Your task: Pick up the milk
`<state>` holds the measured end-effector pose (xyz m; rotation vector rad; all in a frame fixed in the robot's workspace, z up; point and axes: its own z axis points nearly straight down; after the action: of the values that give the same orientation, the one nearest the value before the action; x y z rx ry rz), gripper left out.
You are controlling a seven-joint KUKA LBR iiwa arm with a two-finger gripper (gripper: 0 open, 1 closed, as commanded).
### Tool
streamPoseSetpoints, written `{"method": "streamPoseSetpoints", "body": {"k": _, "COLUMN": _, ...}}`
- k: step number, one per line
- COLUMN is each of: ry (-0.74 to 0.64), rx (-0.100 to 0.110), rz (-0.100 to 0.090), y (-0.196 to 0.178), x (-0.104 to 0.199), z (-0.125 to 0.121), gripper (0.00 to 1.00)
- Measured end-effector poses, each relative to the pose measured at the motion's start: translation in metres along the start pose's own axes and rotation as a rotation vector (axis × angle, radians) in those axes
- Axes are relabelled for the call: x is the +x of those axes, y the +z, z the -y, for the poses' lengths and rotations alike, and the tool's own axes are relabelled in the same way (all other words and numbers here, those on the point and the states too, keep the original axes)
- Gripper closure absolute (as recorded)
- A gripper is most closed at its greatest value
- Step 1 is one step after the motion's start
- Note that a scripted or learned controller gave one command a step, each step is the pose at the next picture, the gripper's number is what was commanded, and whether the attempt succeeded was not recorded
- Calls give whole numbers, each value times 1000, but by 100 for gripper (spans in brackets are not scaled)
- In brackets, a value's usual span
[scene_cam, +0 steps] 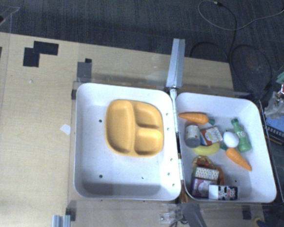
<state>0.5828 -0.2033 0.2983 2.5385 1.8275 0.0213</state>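
- Worktop [32, 141] carries two white bins side by side, sharing a central divider rail.
- Left bin [86, 170] holds a yellow compartment tray [133, 127], probably the drop spot; open floor all round it.
- Right bin [261, 181] is crowded, items bunched toward its centre.
- Milk [223, 192], as I read it the small white carton lying flat, sits against the near wall, touching a boxed snack [206, 174]. Tight on those sides; clear floor to its right.
- Hand: can't tell its state.
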Motion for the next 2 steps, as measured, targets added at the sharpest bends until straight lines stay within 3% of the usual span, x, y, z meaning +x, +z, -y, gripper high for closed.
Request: {"method": "streamPoseSetpoints", "body": {"k": 2, "ry": -13, "rx": -11, "rz": -2, "y": -24, "x": 3, "z": -3, "gripper": 100}}
